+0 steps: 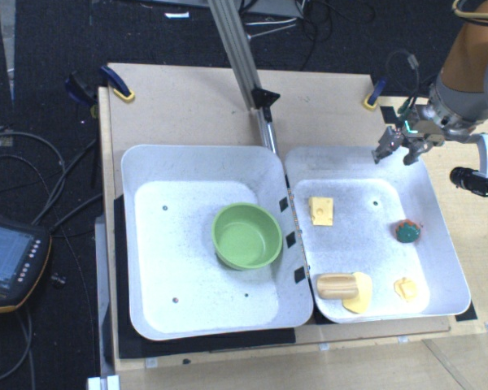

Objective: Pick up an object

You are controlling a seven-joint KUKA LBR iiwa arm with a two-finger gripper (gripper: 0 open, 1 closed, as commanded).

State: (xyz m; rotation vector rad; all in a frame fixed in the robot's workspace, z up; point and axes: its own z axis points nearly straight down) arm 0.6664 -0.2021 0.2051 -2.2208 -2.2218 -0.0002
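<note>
Two shallow white bins sit side by side on the pale wooden bench, the left bin (146, 218) and the right bin (439, 242) meeting along their inner edges. In the left bin a green bowl (246, 235) stands upright toward its right side, well apart from the bin's walls. The right bin carries four small things: a yellow block with holes like a cheese slice (321, 210) at its left, just beside the inner wall; a small teal and orange ball-like toy (407, 231) near its right side; a tan cylinder, perhaps a toy bread roll (337, 286), at the near edge, touching a flat yellow piece (361, 299) that lies partly under it; and a small yellow lump (405, 288) near the near-right corner, too small to make out. The grey arm with its orange band (470, 55) reaches in from the right, and the gripper (398, 149) hangs over the far-right corner of the right bin, above its rim and well apart from every object. Its two fingers point down and stand parted, with nothing between them. A grey metal pole (236, 43) slants in from the far side toward the gap between the bins.
</note>
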